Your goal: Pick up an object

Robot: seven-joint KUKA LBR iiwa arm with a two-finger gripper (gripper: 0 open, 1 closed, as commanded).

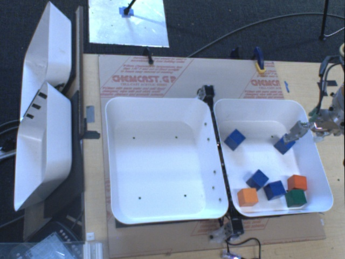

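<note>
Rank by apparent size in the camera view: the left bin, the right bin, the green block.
1. left bin, largest.
2. right bin, somewhat smaller in appearance; the slanted camera may account for part of this.
3. green block, by far the smallest.

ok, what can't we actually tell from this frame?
- Gripper at the blue block in the right bin: too small and blurred to tell whether it grips it.
- Arm: cut off by the right edge.
- Red block: lower side hidden by the green block.
</note>
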